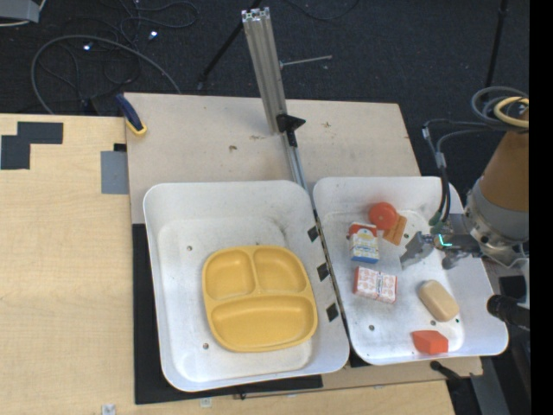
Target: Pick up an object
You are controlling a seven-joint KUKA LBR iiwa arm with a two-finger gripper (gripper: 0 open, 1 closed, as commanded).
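In the right bin [415, 188] lie a red ball [382, 213] beside an orange block [397, 228], a small white and blue carton [365, 243], a pink patterned box [376, 284], a tan bread-like block [438, 301] and a red-orange piece [430, 342]. My gripper [418, 249] hangs low over the bin's right half, just right of the carton and above the tan block. Its dark fingers [413, 252] stand spread, with nothing between them.
The left bin [173, 232] holds a yellow divided plate [258, 297]. A metal post [266, 67] rises behind the bins. The arm enters from the right edge. Wooden bench surface lies to the left.
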